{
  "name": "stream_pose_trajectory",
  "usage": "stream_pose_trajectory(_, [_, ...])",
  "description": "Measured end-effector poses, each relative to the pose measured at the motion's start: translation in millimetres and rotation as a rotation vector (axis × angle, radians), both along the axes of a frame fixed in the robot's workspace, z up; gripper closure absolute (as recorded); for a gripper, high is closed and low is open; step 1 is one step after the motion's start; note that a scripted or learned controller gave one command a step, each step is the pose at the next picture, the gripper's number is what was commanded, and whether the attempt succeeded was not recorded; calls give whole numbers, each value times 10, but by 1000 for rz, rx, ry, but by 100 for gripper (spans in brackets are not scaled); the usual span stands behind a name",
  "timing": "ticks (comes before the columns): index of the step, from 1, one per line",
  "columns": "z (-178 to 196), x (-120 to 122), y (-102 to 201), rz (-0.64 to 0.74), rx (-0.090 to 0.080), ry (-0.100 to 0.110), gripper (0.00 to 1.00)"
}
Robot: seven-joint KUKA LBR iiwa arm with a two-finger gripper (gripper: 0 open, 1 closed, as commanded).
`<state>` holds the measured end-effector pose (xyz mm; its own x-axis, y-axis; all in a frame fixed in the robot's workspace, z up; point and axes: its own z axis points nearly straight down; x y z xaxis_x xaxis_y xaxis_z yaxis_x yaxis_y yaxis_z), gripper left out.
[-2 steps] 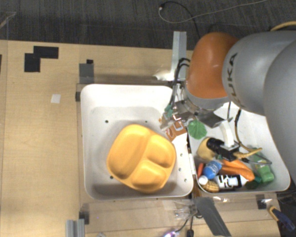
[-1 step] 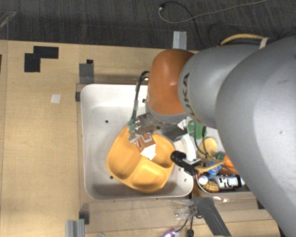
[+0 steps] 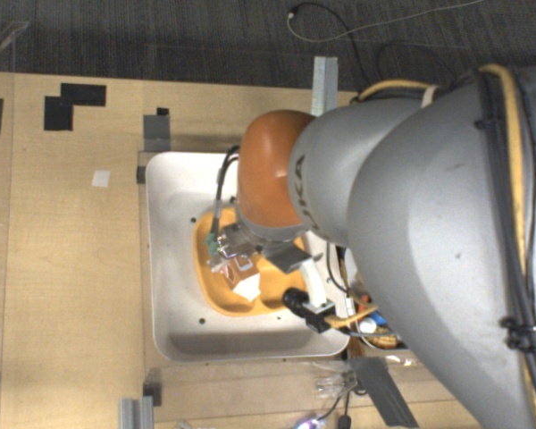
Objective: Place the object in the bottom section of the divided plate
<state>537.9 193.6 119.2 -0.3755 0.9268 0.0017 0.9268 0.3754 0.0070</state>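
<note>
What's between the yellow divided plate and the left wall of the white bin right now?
Bare white bin floor: in the camera view, nothing lies between the yellow divided plate and the left wall of the white bin.

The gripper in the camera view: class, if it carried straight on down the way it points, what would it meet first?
Most likely the orange divided plate in the white bin, directly beneath the gripper. Height above the plate is unclear from this slanted view.

arm (image 3: 429, 213): grey, bulky | wrist band (image 3: 268, 172): orange, rounded | black cables along wrist
</note>
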Motion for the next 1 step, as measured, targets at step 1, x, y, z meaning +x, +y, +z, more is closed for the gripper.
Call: stream_pose_trajectory(1, [457, -268, 103, -176, -2, 3, 100])
